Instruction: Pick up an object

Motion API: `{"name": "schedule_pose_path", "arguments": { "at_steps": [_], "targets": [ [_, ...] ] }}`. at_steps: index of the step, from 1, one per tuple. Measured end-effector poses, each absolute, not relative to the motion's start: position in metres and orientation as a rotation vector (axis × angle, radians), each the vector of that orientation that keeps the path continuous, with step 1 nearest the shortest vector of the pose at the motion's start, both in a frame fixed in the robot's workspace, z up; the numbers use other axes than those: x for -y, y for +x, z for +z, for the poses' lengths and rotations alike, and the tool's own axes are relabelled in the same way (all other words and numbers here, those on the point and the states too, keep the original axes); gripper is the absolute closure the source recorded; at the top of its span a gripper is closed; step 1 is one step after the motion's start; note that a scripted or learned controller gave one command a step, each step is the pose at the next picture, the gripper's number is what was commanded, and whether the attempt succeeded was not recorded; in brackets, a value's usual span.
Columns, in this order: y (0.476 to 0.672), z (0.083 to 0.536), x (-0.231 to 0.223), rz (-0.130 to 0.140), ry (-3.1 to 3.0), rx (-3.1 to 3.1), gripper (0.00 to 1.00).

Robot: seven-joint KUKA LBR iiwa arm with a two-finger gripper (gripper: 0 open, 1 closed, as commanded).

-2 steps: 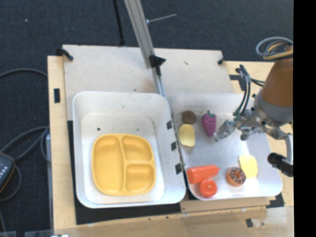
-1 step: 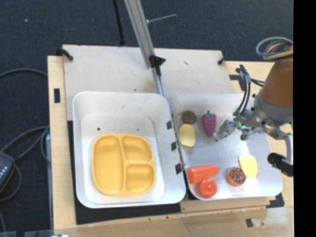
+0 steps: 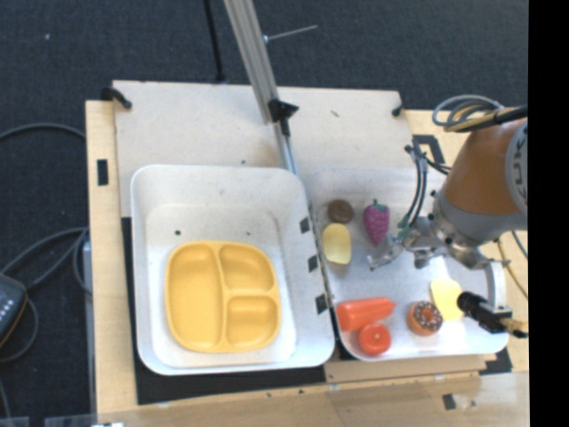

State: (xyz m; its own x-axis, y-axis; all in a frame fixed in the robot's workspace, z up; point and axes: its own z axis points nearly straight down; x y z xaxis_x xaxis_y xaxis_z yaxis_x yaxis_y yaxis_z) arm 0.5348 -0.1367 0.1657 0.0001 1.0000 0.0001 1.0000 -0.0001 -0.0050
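Note:
My gripper [image 3: 384, 258] hangs low over the middle of the right bin [image 3: 400, 350], pointing left from the grey wrist. A purple berry-like fruit [image 3: 377, 221] lies just above it and a pale yellow fruit [image 3: 336, 243] just to its left. Neither touches it as far as I can see. A brown round piece [image 3: 340, 210] sits at the bin's far left corner. Along the front lie an orange carrot [image 3: 364, 310], a red tomato [image 3: 374, 339] and a chocolate-topped doughnut [image 3: 425, 318]. A yellow piece [image 3: 445, 295] is partly hidden under the wrist.
The left bin [image 3: 151, 194] holds a yellow divided plate [image 3: 222, 294]. A slanted metal pole [image 3: 253, 52] rises from the back between the bins. The arm's orange band [image 3: 484, 176] looms over the right bin's right side.

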Motion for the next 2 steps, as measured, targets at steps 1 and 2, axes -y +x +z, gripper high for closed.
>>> {"name": "schedule_pose_path", "arguments": {
  "at_steps": [1, 2],
  "targets": [
    [0.532, 0.123, 0.134, 0.004, -2.221, 2.220, 0.00],
    [0.532, 0.100, 0.135, 0.003, -2.223, 2.220, 0.00]
  ]
}}
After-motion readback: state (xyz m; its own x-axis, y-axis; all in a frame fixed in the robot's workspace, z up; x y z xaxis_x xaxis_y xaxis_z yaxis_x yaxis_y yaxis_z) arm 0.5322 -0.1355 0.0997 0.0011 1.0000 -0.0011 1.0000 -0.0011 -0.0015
